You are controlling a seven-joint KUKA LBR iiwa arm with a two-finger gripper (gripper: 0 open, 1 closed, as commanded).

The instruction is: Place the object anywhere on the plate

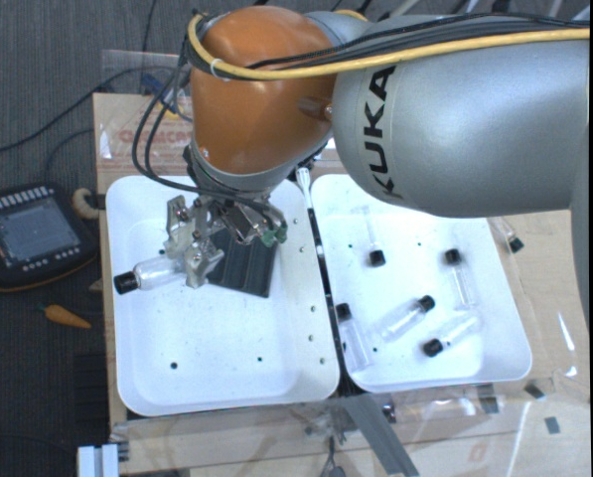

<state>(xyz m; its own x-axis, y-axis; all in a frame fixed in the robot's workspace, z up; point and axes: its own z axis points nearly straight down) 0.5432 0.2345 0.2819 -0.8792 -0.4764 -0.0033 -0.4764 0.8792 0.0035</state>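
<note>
A clear vial [149, 275] with a black cap [125, 283] sticks out to the left in the left white bin [207, 376], slightly tilted. My gripper [195, 262] hangs below the orange wrist band [251, 87], over the upper middle of that bin. Its metal fingers [191, 268] close around the vial's right end, so the glass sits between them. A dark block [246, 264] of the gripper's body shows just right of the fingers and hides the bin floor beneath it.
The right white bin [495, 361] holds several more clear vials with black caps, among them one vial [407, 316] near its middle and another [453, 332] toward the front right. A black pendant [33, 237] lies left of the bench.
</note>
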